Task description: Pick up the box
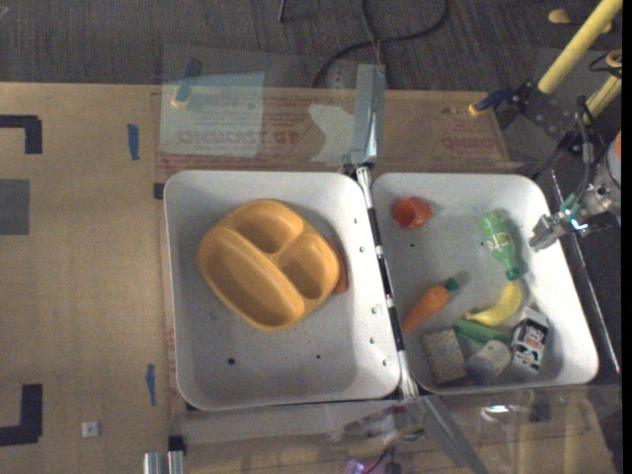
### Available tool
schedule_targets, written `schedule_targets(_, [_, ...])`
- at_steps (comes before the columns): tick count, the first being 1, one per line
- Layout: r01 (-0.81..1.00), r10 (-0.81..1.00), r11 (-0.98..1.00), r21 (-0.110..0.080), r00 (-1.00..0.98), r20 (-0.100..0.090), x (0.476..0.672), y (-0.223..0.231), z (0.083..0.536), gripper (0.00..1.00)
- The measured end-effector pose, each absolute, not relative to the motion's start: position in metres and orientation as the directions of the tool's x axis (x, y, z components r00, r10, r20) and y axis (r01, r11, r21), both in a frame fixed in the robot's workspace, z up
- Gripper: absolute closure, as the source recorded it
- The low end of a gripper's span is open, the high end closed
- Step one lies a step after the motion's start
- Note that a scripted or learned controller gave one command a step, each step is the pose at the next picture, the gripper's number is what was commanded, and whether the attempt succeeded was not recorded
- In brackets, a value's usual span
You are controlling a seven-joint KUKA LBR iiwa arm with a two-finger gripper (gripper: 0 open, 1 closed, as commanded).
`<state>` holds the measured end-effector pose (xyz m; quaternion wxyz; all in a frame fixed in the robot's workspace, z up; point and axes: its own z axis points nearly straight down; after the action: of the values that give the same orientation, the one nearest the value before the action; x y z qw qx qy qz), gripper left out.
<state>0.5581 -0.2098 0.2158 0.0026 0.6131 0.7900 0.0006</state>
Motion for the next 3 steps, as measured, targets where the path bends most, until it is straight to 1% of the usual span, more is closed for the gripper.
schedule_targets(1, [0.996, 0.996, 0.093, 0.004, -0.093, -0.003, 0.587, -0.224, 0.407, 1.00])
schedule_targets(2, [0.990, 0.990, -0.141, 0.005, 0.141, -0.003, 0.668, -0.222, 0.433, 1.00])
schedule_targets(3, [0.990, 0.990, -0.139, 0.005, 0.139, -0.003, 0.668, -0.221, 0.433, 0.00])
